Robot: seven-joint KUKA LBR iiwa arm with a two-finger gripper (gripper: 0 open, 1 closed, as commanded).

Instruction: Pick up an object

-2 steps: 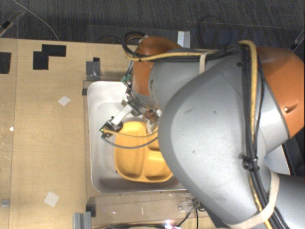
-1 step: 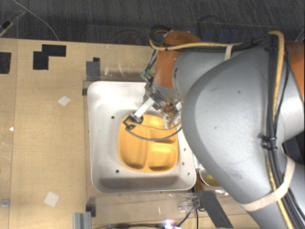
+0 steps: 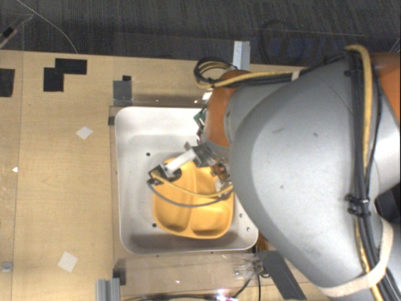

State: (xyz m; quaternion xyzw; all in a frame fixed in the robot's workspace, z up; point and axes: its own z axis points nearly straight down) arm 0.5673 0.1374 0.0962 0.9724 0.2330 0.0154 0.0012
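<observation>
In the shallow white bin [image 3: 133, 168], a yellow divided dish [image 3: 191, 217] lies toward the corner nearest the arm, its upper edge tucked under the gripper [image 3: 217, 171]. From here I cannot tell whether the claw is spread or closed; the bulky grey arm [image 3: 301, 168] hides too much.

The dish looks like smooth, glossy moulded plastic, with rounded corners, a soft raised rim and a low ridge between two scooped wells. I'd say the rim or that ridge is the thing to pinch, squarely and from straight above, since the slick curved walls would likely slide out of a slanted grip. The bin floor is matte, with a few small dark holes.
</observation>
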